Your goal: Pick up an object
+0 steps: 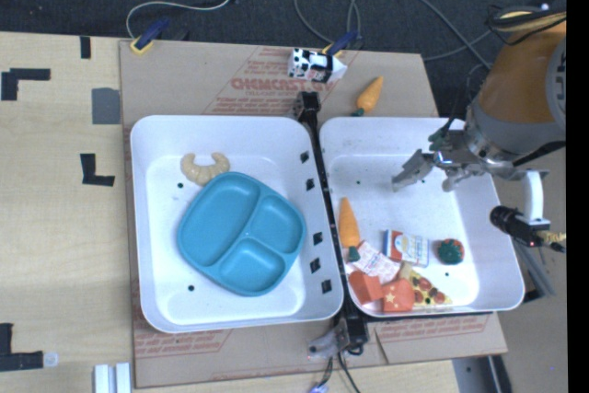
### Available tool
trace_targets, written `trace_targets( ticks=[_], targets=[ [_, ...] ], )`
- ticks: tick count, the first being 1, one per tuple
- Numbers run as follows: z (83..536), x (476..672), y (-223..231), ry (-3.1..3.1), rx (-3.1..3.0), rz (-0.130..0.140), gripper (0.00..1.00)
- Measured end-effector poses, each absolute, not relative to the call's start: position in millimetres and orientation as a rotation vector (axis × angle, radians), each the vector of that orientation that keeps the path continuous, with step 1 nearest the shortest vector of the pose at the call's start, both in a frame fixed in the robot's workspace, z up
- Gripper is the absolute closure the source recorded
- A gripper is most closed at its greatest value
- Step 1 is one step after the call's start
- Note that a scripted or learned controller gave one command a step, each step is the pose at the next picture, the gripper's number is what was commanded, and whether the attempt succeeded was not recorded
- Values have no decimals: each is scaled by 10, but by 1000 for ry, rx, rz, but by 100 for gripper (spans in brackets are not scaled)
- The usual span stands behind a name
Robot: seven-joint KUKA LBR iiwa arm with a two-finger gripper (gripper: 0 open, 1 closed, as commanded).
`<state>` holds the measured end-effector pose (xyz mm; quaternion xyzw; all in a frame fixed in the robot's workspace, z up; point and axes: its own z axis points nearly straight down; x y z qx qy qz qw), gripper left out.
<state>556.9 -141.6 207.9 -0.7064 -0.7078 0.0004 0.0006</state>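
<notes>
Red "CHEMCRAFT"-like print on the cardboard sheet (262,86), barely legible

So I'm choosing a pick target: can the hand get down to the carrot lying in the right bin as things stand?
Probably yes. The hand hovers over bare floor in the right bin, and the carrot lies below it in the picture with its top uncovered. Only its lower end touches the pile of packets.

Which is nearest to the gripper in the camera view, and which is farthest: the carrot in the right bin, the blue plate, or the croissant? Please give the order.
Measured from the gripper:
1. Carrot, right bin, below and left of the gripper.
2. Blue plate, left bin, centre.
3. Croissant, left bin, upper left, farthest.
</notes>
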Motion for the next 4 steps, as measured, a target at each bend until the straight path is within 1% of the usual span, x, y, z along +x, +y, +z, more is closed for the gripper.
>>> trace_targets(
  ticks=[1, 2, 3, 4],
  targets=[
    [1799, 5165, -2030, -2220, -2222, 4, 0],
    [1025, 4940, -2210, -2222, -2221, 0, 0],
    [1121, 4949, -2192, -2221, -2218, -4, 100],
    [1951, 5715, -2234, -2225, -2222, 0, 100]
  ],
)
